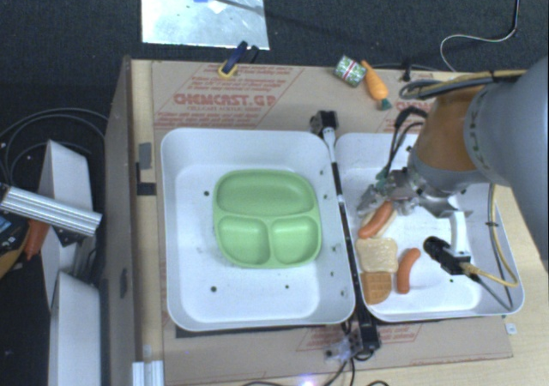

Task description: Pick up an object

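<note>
the sausage lies in the right bin near its left wall, long axis slanting up-right, its upper end directly under the tool, whose opening cannot be determined, with crackers just below and open floor rightward.

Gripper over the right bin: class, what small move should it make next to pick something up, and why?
Probably a short descent onto the sausage directly under the gripper, then a close. The gripper sits at that sausage's upper end in the right bin, and nothing shows between its fingers. The cracker and second sausage lie farther off.
</note>
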{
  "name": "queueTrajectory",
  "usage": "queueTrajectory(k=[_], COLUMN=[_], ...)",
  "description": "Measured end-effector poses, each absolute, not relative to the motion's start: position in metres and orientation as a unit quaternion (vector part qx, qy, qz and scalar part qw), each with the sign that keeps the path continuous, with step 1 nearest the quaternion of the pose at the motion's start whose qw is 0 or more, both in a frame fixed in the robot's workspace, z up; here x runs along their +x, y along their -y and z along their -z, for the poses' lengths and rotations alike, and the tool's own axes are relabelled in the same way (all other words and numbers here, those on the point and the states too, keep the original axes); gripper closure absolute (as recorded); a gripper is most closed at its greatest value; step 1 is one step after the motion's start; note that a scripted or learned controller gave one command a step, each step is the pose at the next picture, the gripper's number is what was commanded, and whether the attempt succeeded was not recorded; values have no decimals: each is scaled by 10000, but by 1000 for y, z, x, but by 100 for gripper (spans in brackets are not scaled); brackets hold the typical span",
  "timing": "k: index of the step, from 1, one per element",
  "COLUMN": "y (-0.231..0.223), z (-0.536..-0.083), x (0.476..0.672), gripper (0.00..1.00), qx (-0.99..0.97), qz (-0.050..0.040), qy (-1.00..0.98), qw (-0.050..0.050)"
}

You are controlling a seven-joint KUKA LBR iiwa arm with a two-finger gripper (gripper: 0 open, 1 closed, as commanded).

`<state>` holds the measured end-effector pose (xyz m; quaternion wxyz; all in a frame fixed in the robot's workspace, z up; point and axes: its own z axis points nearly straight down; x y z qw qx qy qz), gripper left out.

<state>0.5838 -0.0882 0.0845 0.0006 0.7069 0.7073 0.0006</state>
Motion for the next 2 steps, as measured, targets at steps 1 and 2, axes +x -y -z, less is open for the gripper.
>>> queueTrajectory(k=[1, 2], y=[88, 88], z=[-95, -95], x=[585, 585], gripper=[100, 0], qx=[7066, 7064], qz=[-14, -14], qy=[-7077, -7078], qw=[12, 12])
